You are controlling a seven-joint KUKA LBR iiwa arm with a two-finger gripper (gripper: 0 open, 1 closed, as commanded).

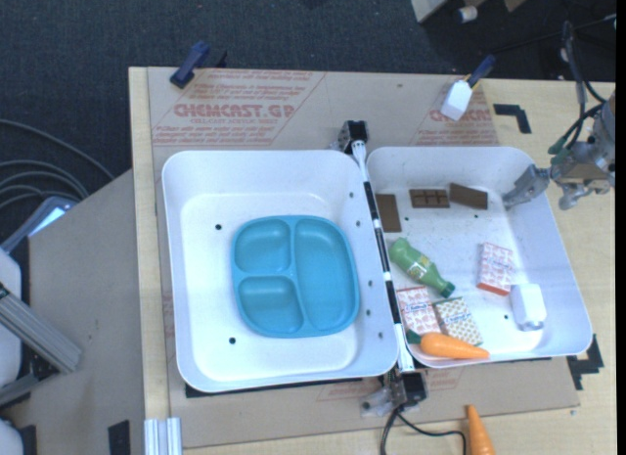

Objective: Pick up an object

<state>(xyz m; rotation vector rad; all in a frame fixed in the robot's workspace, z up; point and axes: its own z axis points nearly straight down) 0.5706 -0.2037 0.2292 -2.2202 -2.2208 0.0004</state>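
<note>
My jaws [546, 189] — open or shut, I cannot tell — hover by the bottle [420, 266]: light, slick, best gripped mid-body.

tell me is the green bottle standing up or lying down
Lying down. The green bottle rests on its side on the floor of the right bin, running diagonally, next to the bin's left wall.
</note>
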